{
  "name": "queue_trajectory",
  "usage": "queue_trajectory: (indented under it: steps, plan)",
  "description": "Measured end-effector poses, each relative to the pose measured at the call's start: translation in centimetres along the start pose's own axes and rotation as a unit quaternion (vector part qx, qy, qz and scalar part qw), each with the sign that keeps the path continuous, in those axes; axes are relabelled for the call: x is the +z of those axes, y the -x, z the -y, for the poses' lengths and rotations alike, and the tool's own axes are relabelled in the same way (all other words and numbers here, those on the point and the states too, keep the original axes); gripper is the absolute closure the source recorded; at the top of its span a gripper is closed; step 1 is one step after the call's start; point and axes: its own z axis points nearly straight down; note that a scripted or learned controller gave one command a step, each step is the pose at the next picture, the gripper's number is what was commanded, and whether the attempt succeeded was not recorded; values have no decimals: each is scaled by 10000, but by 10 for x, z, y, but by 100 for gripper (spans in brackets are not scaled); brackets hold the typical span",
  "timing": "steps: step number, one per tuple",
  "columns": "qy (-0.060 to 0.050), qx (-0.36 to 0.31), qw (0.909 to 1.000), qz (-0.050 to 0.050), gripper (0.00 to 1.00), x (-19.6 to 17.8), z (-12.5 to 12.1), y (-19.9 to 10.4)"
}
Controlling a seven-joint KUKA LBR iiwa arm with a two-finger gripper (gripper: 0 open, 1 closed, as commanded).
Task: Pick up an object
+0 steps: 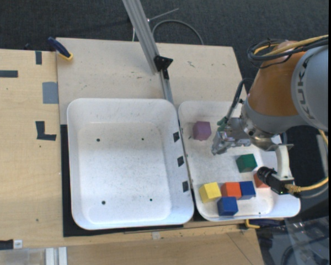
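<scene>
Arm over right bin [194,148]; gripper [223,143] low between purple block [202,130] and green block [246,162], touching neither as far as view shows. Finger state cannot be told; nothing seen held. Yellow block [211,191], orange block [231,189], two blue blocks [228,205] clustered near front. Step judged: approach, before grasp. Next move calls for centring over one block, likely purple, then descending and closing.

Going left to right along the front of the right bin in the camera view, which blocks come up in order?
Yellow block → orange block → blue block, all in the right bin. A second blue block overlaps the order, so it is omitted.
</scene>
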Motion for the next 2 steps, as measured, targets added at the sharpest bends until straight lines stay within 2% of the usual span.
queue_trajectory:
  steps: [1, 2]
  plan:
    - [6, -13, 10000, -3, 100, -6, -8, -60]
    - [-3, -5, 10000, 1, 100, 1, -2, -109]
